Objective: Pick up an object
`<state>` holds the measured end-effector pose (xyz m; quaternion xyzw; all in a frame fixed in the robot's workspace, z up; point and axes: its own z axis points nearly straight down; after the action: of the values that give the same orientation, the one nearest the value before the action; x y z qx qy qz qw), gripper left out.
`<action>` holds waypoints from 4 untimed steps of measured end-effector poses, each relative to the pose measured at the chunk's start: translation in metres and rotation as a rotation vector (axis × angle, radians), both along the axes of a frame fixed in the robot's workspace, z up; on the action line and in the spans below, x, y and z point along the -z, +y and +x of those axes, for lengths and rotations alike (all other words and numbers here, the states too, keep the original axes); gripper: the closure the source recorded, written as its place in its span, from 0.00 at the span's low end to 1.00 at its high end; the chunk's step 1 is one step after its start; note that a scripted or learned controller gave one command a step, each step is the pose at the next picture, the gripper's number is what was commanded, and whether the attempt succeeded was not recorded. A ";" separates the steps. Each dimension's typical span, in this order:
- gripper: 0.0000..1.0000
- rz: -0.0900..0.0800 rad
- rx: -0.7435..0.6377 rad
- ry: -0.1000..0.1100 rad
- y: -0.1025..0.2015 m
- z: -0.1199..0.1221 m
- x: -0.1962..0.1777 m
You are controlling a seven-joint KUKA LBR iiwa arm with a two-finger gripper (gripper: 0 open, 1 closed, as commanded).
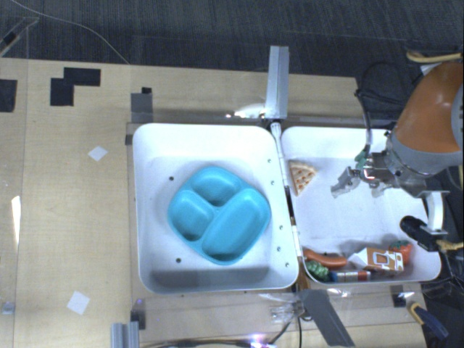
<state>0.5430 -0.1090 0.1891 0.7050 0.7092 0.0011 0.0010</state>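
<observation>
Nearest you, along the right bin's [435,270] front wall, lie a hot dog [326,257], a green item [316,270], a marker [352,275] and a small carton [384,259]. Mid-floor there is bare white room. The tool [348,183] hangs above it, fingers apart, holding nothing. One pizza slice [301,175] sits by the divider. The left bin [148,209] holds one blue three-part plate [219,214]. Beyond the pale wood tabletop [65,216] lies dark carpet [181,13].

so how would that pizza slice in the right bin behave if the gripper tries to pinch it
The pizza slice lies flat and thin against the right bin floor, so fingers would probably struggle to get under it. It looks like a small toy, likely light and stiff. Pushed, it would likely slide, not roll.
</observation>
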 end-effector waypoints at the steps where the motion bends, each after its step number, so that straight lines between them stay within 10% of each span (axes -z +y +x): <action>1: 0.00 -0.002 -0.081 -0.011 -0.004 -0.033 0.099; 2: 0.00 -0.001 -0.098 -0.002 -0.027 -0.032 0.072; 4: 0.00 0.007 -0.761 0.018 -0.016 0.124 0.100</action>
<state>0.6667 -0.1250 0.0891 0.3912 0.9203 -0.0022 -0.0080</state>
